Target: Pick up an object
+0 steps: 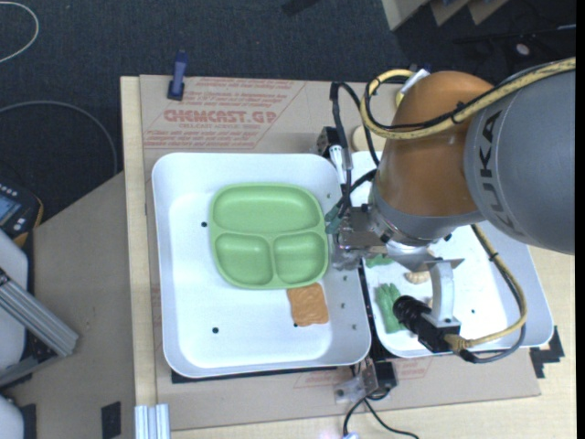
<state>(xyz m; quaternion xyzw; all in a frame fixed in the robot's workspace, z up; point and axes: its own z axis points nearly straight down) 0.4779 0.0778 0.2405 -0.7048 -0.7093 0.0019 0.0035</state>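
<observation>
Evidently no pick is complete: the arm hangs over the right bin, jaw state indeterminate, while the green item lies in that bin.

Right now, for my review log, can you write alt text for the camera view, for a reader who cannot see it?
A grey and orange robot arm reaches in from the right over the right white bin, hiding much of it. The left white bin holds a green divided tray with a small orange piece just below it; something green shows in the right bin.
</observation>
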